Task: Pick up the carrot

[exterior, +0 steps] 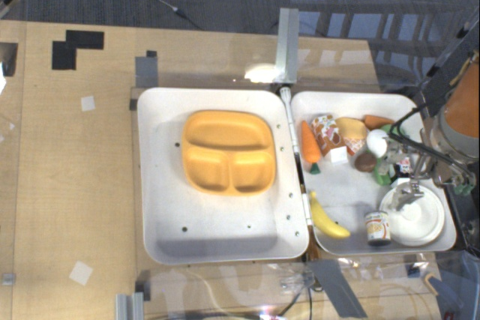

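Observation:
The carrot (309, 142), orange with a green stub at its near end, lies along the left wall of the right bin (352, 195), next to a red-and-white packet (325, 131). My gripper (406, 193) hangs low over the bin's right side, above a white bowl (415, 219). It is well to the right of the carrot and apart from it. Nothing from the bin is seen in its grasp.
In the right bin also lie a banana (328, 218), a small can (377, 228), a yellowish item (351, 130), a brown ball (365, 161), a white ball (376, 144) and an orange piece (379, 121). The left bin (161, 183) holds a yellow divided tray (228, 151).

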Robot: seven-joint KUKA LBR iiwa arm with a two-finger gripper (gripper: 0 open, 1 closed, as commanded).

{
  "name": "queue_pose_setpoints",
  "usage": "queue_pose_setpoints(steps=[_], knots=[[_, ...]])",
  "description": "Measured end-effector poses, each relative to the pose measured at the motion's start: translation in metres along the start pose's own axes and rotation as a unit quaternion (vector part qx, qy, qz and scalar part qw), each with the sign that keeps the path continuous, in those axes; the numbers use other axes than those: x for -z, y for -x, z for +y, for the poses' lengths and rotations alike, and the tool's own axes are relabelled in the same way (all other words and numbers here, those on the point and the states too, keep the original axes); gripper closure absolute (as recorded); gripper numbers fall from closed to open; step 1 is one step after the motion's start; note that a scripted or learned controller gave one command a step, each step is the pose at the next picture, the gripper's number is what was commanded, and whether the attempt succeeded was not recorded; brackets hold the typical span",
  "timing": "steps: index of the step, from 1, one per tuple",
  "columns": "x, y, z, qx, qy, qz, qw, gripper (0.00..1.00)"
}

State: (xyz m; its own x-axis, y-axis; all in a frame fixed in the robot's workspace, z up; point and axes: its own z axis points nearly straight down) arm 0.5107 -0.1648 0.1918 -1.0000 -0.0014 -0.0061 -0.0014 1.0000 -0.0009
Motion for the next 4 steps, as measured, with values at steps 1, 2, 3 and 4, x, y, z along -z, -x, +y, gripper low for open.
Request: queue_pose_setpoints(steps=[1,2,3,4], knots=[[-0.085,0.046,0.009,-0.017,0.002,0.003,0.9999,0.00],[-0.094,0.088,0.031,0.003,0.001,-0.002,1.0000,0.00],[-0.080,0.091,0.031,0.005,-0.001,-0.007,1.0000,1.00],[-0.084,0.092,0.061,-0.141,-0.005,-0.001,0.9899,1.00]])
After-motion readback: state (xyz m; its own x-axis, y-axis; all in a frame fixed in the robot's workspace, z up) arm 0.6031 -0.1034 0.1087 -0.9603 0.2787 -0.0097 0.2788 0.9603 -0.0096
